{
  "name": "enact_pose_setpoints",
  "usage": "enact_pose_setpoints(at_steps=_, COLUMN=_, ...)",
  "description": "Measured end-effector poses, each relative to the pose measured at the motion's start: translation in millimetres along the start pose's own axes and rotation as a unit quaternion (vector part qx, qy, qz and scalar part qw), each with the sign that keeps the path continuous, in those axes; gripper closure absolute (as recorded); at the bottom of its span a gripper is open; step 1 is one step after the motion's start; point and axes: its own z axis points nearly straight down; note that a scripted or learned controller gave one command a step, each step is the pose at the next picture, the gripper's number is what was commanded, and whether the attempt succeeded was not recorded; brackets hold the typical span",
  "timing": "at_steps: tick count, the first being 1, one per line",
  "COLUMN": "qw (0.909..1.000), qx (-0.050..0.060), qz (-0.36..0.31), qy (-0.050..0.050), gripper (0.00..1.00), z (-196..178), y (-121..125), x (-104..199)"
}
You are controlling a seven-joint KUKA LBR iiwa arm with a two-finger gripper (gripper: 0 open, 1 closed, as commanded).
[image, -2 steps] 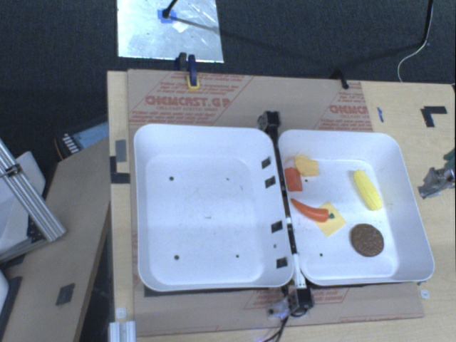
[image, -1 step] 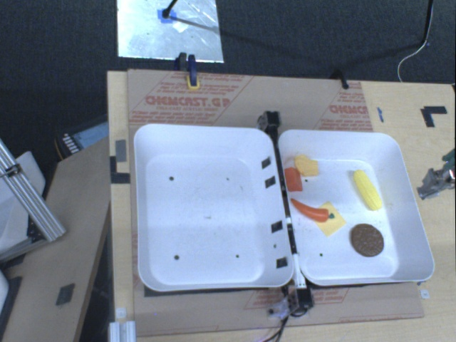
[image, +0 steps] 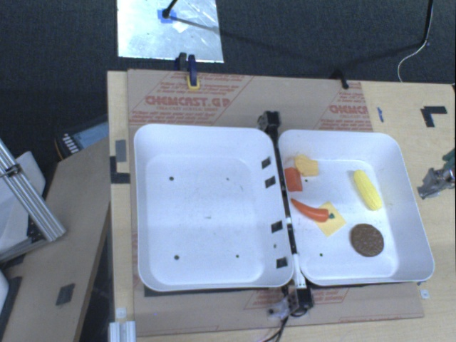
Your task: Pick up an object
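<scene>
I judge the corn cob, in the right bin, light, stiff, slightly slick; I would grasp across its middle. Gripper beside bin; grip state: cannot tell.

Right bin holds corn, cookie, pepper; tool, perhaps, beyond its right rim.
</scene>
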Motion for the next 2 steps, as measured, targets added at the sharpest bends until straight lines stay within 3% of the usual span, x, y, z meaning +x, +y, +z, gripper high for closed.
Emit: enact_pose_setpoints(at_steps=2, qw=1.0, qx=0.0, qz=0.0, qy=0.0, gripper=1.0, z=6.3, y=0.0, x=0.1)
